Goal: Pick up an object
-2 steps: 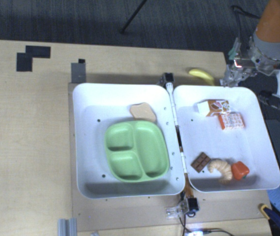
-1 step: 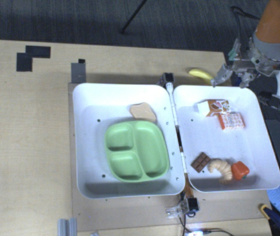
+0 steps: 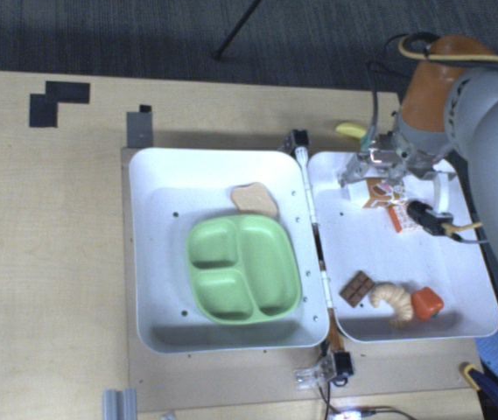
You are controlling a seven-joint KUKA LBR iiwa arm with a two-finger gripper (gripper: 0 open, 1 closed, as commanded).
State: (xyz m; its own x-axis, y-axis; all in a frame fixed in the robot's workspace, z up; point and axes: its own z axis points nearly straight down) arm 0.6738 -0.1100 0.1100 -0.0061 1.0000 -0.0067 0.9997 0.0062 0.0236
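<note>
arm (image 3: pixel 485 103) cut off at right

**No Legible Text**

Nothing in the camera view could be read; no words, numbers, brands or signs stood out on any surface. The orange-and-white packet (image 3: pixel 387 201) in the upper right of the frame, lying in the right bin (image 3: pixel 459 269), carried printed patches, but they were too small and blurred to make out.
</note>
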